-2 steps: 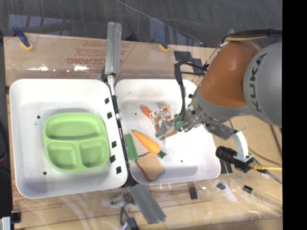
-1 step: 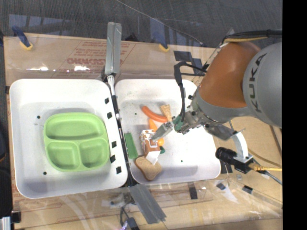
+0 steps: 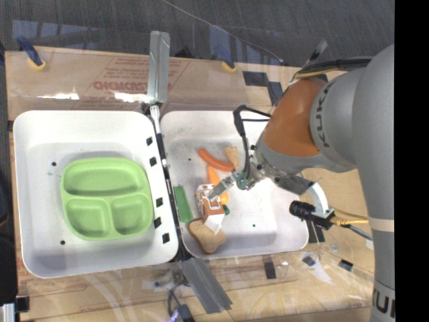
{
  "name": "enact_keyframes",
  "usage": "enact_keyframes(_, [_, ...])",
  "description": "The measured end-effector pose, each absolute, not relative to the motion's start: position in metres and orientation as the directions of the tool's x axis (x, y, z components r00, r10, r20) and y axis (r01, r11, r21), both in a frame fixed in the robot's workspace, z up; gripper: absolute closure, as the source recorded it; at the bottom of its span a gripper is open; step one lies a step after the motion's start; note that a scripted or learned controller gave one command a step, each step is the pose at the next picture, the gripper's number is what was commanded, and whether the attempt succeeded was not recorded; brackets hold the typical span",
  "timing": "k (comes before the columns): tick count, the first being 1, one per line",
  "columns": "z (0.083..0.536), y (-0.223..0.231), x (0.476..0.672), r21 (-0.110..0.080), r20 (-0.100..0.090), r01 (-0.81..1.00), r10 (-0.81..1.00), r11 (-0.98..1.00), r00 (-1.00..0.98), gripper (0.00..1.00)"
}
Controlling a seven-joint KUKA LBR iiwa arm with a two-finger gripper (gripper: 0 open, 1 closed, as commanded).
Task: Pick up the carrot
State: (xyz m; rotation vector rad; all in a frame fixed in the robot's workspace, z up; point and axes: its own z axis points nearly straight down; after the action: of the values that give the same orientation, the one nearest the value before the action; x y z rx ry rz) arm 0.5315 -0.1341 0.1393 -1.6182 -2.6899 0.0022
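the scene is evenly and fairly brightly lit from above, with no hard-edged shadows. the two white bins, left (image 3: 27, 180) and right (image 3: 295, 237), come out bright but not blown out, and soft grey shading lies along their inner walls. a clear plastic sheet (image 3: 100, 79) over the bench catches pale streaks of glare near the top edge. the arm (image 3: 348, 113) shows a broad soft sheen on its grey shell and orange band. focus is moderate: the bin contents are slightly soft, and small items look smeared, perhaps from compression. corners of the frame are darker, with the dark floor (image 3: 67, 5) grainy.
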Motion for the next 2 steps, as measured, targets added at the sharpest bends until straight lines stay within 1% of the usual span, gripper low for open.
enact_keyframes(1, [0.150, -0.133, 0.533, -0.001, 0.001, 0.880, 0.880, 0.475, -0.475, 1.00])
enact_keyframes(2, [0.208, -0.080, 0.562, 0.003, 0.000, 0.920, 0.920, 0.393, -0.393, 1.00])
